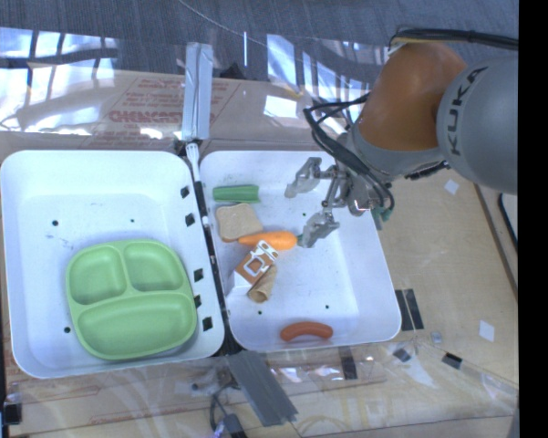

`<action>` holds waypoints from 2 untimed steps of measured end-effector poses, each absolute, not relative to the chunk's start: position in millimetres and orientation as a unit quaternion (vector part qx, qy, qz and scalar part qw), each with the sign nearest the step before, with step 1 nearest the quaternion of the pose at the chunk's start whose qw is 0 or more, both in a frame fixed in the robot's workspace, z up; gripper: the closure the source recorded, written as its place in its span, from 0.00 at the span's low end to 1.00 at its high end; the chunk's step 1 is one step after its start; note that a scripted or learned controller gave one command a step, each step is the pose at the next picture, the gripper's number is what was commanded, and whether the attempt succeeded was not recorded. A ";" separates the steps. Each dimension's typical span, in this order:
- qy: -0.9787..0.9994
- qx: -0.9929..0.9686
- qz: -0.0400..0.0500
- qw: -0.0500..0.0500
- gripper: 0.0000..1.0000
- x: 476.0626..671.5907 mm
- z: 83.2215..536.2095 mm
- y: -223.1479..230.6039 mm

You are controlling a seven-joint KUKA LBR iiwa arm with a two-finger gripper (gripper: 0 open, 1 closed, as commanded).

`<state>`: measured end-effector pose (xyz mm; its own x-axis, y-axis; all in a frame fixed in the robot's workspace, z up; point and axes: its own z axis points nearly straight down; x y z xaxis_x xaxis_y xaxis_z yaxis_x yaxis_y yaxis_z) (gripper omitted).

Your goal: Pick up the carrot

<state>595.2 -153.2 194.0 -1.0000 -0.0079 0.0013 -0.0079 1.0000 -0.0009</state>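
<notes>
An orange carrot lies in the right bin, left of centre, resting against a slice of toast. My gripper hovers just right of the carrot, open, with one finger toward the back and the other finger close to the carrot's right tip. Nothing is between the fingers.
A green cucumber piece lies behind the toast. A brown wrapped snack sits just in front of the carrot, and a sausage lies near the bin's front wall. A green divided plate sits in the left bin.
</notes>
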 end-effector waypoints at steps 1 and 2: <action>-0.995 0.105 -0.001 0.002 0.00 654.5 100.1 -127.0; -0.994 0.107 0.001 -0.003 1.00 658.0 115.5 -126.3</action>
<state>658.0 -126.3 115.5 -0.9769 -0.2137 -0.0056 -0.2137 0.9769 -0.0019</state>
